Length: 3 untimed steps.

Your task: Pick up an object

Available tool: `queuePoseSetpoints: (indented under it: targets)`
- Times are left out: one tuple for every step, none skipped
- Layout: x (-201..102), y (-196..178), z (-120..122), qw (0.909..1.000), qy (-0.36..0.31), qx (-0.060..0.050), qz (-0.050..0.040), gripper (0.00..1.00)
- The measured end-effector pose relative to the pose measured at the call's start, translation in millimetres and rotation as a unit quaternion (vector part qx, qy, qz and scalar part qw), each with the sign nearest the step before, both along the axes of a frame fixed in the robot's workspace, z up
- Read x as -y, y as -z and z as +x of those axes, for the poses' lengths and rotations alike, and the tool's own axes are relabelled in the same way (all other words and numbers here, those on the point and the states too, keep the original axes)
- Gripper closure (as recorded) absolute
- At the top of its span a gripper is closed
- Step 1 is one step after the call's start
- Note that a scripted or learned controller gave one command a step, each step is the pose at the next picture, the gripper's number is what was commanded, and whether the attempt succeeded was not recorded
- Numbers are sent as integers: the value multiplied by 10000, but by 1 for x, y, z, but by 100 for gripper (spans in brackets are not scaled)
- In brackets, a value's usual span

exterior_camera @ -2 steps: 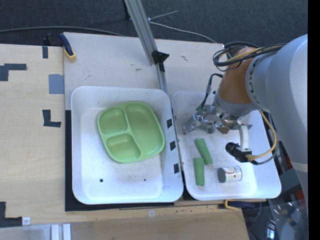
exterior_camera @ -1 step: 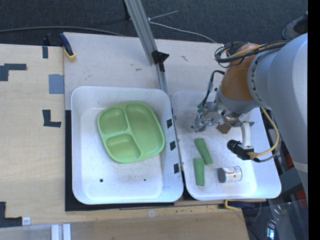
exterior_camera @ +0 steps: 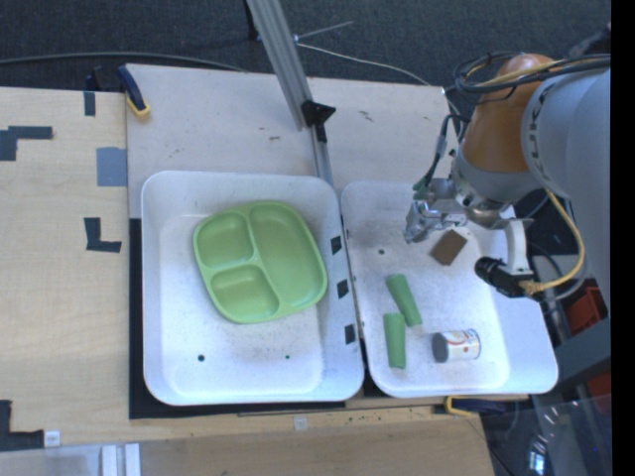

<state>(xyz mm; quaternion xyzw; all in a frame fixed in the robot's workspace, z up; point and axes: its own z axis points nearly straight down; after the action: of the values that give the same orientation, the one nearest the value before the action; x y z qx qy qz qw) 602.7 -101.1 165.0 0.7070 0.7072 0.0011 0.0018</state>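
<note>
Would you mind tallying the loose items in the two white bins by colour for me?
Green: 3, the divided plate in the left bin and two sticks in the right bin
Brown: 1, a small block by the gripper
White with red: 1, a small can lying on its side
Total: 5

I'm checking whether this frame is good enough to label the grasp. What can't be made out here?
- End effector, camera view: its fingers blur together, so open or shut is unclear.
- Brown block: whether the end effector touches it is unclear; they sit close at this slant.
- Small can: label too small to read.
- Right bin: the arm covers its upper right corner.
</note>
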Motion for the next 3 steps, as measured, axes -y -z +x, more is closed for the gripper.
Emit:
queuePoseSetpoints:
  targets:
    - [0,-58,-8,10000,-5,3,0,100]
    - [0,-85,-7,10000,-4,-8,4,100]
    - [-59,-73,-1,10000,-32,-30,12,100]
